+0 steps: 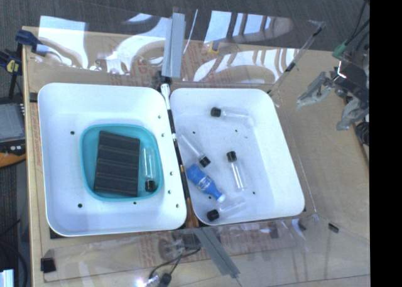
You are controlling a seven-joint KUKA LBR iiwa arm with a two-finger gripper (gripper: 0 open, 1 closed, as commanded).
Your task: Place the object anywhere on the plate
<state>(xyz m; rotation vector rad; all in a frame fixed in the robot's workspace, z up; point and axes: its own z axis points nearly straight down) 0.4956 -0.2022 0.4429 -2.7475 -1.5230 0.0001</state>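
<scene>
A teal plate (pixel 88 154) lies in the left bin (pixel 56 110). On it rests a dark ribbed block (pixel 117 163), and beside the block a clear vial with a black cap (pixel 149 165) lies along the plate's right side. The right bin (pixel 276 154) holds several clear black-capped vials (pixel 236 171) and a small bottle with a blue label (pixel 205 182). My gripper (pixel 323 113) hangs outside the bins, over the bench to the right of the right bin's far corner. It is open, with nothing between its fingers.
A grey metal bar (pixel 173 44) stands at the back between the bins. Clear panels and a thin rod (pixel 295 59) lean behind the right bin. Cables and clamps (pixel 169 254) lie along the front edge. Bare bench (pixel 333 179) stretches right of the bins.
</scene>
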